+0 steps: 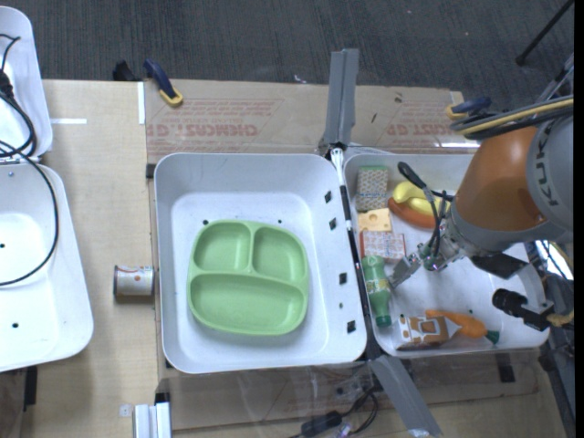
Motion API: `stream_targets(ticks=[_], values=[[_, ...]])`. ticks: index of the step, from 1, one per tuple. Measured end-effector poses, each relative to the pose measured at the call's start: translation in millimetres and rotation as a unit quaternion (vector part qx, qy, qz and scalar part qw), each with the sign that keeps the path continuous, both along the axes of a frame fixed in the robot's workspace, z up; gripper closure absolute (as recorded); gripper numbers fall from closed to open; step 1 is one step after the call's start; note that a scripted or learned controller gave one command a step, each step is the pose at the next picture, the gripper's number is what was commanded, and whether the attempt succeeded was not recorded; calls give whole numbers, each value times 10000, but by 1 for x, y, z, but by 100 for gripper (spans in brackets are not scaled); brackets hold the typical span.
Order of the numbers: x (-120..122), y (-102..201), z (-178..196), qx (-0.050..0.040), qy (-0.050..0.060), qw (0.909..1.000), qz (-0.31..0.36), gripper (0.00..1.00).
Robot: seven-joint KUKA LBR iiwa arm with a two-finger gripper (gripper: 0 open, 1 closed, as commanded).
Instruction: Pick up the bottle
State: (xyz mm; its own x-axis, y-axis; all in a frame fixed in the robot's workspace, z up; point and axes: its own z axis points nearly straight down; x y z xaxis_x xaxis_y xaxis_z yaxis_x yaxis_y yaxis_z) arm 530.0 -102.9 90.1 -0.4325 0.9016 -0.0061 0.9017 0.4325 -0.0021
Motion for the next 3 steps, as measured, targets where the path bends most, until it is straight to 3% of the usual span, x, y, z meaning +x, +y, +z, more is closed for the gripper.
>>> stream_targets(ticks=[1,2,3], values=[[71,-11,-2,28,26,9887,-1496,0],[77,-3,72,25,18,9982,-597,0],[17,-18,-2,38,28,9954,960,0]])
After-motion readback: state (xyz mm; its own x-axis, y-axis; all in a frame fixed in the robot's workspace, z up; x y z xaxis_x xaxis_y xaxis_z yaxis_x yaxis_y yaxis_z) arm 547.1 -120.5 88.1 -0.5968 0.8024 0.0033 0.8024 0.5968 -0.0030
